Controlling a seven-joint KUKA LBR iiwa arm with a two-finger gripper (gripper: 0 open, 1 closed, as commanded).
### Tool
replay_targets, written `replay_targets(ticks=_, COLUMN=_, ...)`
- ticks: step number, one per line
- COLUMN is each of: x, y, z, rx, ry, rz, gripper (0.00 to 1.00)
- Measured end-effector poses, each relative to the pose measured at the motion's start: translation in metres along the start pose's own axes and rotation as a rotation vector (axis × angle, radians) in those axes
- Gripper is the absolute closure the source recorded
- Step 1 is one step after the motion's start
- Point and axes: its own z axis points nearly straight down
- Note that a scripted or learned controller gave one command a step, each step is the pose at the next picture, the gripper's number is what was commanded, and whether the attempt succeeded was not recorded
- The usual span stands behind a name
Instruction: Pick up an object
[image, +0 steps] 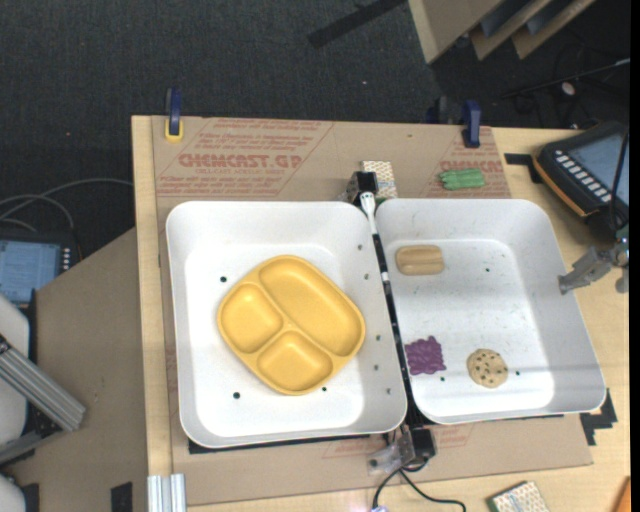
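Three small objects lie in the right bin: a tan bread-like piece near its far left corner, a purple bunch of grapes at its near left, and a round chocolate-chip cookie beside the grapes. The grey gripper pokes in at the view's right edge, over the bin's right rim, well away from all three and with nothing visible in it.
The left bin holds a yellow divided plate. A green object lies on the board behind the right bin. A tablet-like device sits at the far right, with cables and clamps along the bins' edges.
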Motion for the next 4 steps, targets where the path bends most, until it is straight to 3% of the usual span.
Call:
replay_targets(ticks=1, x=0.0, y=-0.011, z=0.187, rx=-0.004, ry=0.001, rz=-0.004, gripper=0.0)
replay_targets(ticks=2, x=0.087, y=0.053, z=0.199, rx=-0.005, ry=0.003, rz=-0.011, gripper=0.0)
replay_targets(ticks=4, x=0.128, y=0.161, z=0.198, rx=-0.006, ry=0.0, rz=-0.003, gripper=0.0)
